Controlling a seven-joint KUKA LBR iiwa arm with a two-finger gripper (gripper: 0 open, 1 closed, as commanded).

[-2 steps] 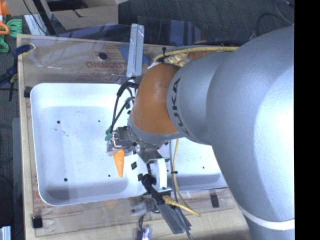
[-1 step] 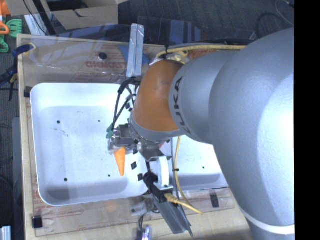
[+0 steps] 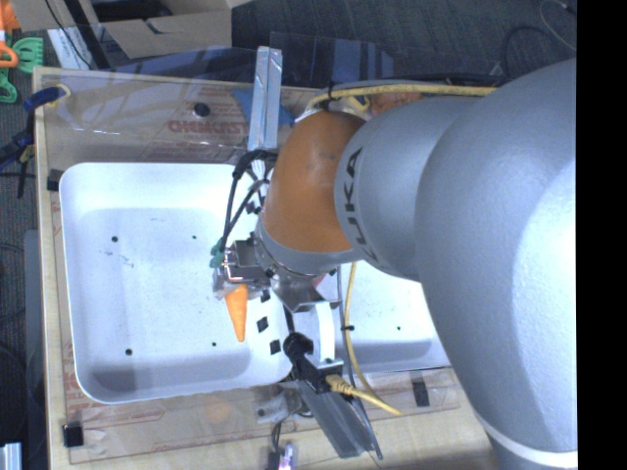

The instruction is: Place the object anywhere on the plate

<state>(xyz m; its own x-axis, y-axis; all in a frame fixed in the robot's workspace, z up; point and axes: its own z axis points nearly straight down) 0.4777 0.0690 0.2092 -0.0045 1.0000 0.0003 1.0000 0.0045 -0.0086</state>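
Note:
An orange toy carrot (image 3: 236, 318) with a green top hangs point down over the right part of the left bin (image 3: 127, 262). My gripper (image 3: 238, 278) is at the carrot's upper end, with the thick end sitting between its fingers, shut on it. The orange wrist band and grey arm rise behind the gripper and hide most of the right bin.
A strip of the right bin (image 3: 392, 333) shows under the arm. The divider between the bins lies just right of the carrot. A yellow cable (image 3: 355, 380) and a black bracket hang near the front edge of the bench. Boxes and clutter stand beyond the back left.

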